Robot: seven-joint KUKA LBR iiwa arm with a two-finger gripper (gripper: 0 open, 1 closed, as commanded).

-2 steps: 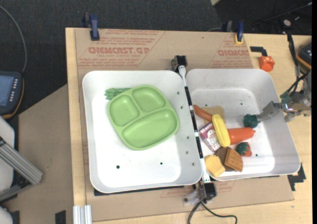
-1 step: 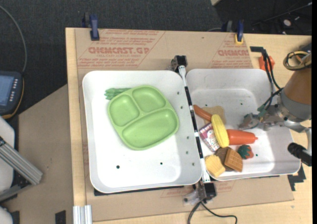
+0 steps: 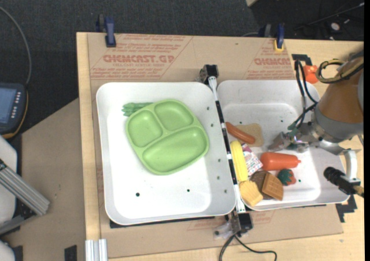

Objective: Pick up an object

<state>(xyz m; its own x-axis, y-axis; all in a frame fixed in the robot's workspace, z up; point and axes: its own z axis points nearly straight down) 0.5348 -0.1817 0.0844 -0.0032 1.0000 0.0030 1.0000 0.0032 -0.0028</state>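
Observation:
The right bin (image 3: 272,95) holds several toy foods. A red sausage (image 3: 240,133) lies on a beige slice (image 3: 255,134), and a yellow corn cob (image 3: 236,160) runs along the bin's left wall. An orange carrot (image 3: 280,160) lies in the middle, beside a white-and-pink packet (image 3: 252,163). Toward the front are a yellow wedge (image 3: 250,193), a brown waffle piece (image 3: 272,185) and a small red-and-green fruit (image 3: 288,176). My gripper (image 3: 289,140) hangs low in this bin, just above the carrot's upper side. I see nothing held in it.
The left bin (image 3: 115,185) carries a green divided plate (image 3: 167,135) with a green leafy piece (image 3: 134,107) at its upper left corner. The arm's orange wrist (image 3: 341,107) and cables overhang the right bin's right edge. Blue clamps hold the cardboard base at the back.

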